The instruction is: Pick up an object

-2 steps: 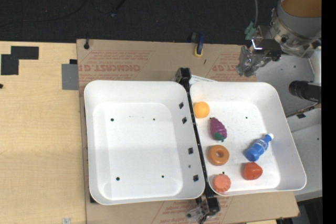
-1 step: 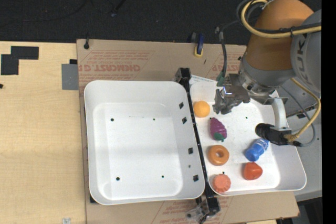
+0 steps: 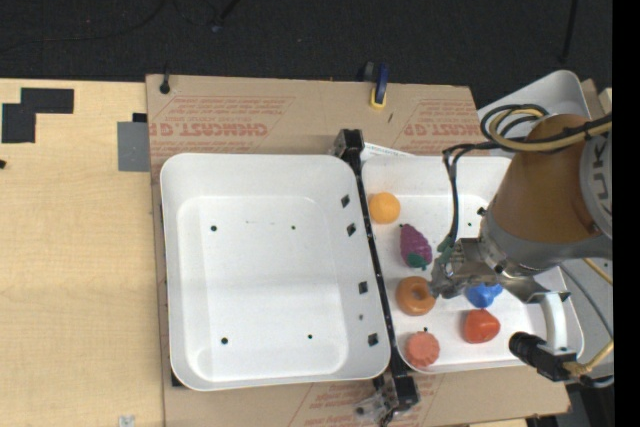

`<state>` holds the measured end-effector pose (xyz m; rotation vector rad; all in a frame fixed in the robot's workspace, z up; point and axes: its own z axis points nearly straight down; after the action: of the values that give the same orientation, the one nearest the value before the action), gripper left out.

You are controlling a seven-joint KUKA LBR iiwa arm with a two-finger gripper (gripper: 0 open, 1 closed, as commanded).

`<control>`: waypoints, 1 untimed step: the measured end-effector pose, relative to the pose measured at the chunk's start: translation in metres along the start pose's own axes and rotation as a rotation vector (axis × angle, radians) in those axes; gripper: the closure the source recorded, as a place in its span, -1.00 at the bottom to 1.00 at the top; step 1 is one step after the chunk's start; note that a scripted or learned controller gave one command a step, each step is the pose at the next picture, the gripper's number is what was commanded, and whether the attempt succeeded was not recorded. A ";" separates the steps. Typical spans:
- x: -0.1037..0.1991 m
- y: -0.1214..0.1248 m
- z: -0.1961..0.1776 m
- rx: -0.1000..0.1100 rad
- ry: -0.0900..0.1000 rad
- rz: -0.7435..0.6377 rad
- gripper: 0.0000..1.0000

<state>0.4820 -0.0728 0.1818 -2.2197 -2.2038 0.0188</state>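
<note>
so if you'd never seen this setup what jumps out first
The big grey arm with its orange band looms over the right bin, its gripper low among small bright toys: an orange ball, a purple piece, a brown ring, a blue piece and a red block. Beside it, the left bin is a broad white expanse.

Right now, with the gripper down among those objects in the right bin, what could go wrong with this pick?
1. The gripper sits between the brown ring, the purple piece and the blue piece. They are crowded, so it may knock one aside.
2. The ring lies near the bin divider, so a nudge could wedge it there.
</note>
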 end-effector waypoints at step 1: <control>0.059 0.016 -0.005 -0.015 0.001 -0.012 1.00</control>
<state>0.4985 -0.0136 0.1868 -2.2134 -2.2240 0.0019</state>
